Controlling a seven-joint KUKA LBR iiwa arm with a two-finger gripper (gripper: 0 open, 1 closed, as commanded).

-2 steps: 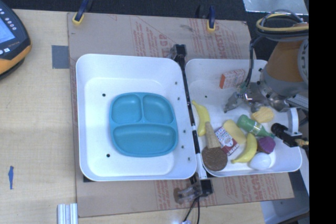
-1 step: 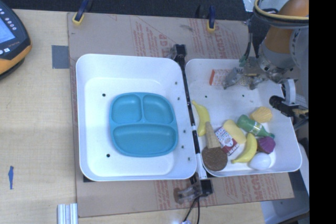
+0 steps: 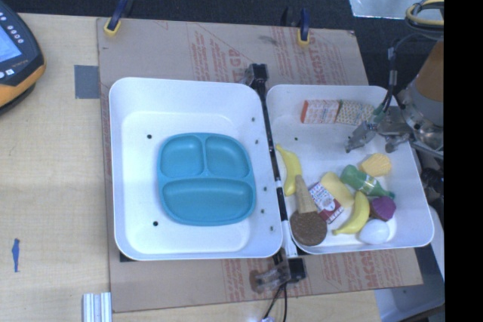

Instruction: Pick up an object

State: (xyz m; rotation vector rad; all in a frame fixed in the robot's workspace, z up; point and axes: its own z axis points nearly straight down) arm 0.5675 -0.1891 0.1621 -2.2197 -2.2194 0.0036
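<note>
Gripper (image 3: 361, 138) hangs with fingers spread and nothing between them over the right bin (image 3: 423, 226) — I judge it's lining up on the toy food pile (image 3: 349, 200) — just beside it.

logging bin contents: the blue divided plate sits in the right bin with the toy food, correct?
Not quite. The camera view shows the blue divided plate alone in the left bin; the toy food, such as the banana, is in the right bin.
</note>
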